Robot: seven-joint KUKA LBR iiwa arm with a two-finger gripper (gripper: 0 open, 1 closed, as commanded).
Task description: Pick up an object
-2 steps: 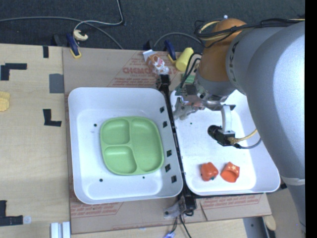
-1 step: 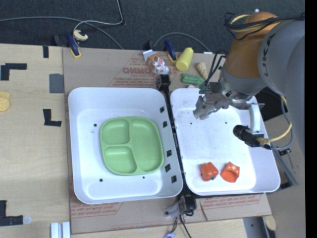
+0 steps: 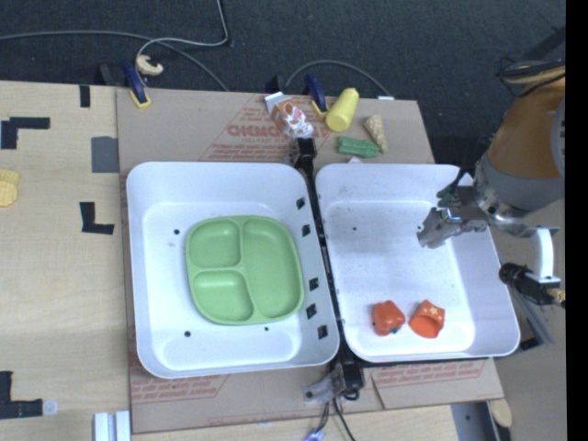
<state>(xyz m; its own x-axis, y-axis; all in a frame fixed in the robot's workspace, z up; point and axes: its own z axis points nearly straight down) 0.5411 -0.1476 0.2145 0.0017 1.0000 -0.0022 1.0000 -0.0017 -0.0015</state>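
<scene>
Two white bins sit on a brown cardboard worktop point(image 3: 184, 127) printed with red lettering. The left bin point(image 3: 147, 246) holds a pale green divided plate point(image 3: 244, 269). In the right bin point(image 3: 478, 274), toward five o'clock, lie two orange pieces point(image 3: 389, 317) and point(image 3: 427, 319). At twelve o'clock beyond the bins lie a yellow object point(image 3: 343, 108), a green one point(image 3: 357, 147) and a tan one point(image 3: 375, 131). The arm point(image 3: 525, 154) is grey with an orange band.

Arm point(image 3: 528, 145): reaching in from the right side, its grey body with the orange band sitting at the upper right.
Wrist: angling down and to the left, toward the middle of the view.
Gripper point(image 3: 434, 232): pointing left and downward, hanging at the end of the wrist; too small and blurred for detail.
</scene>
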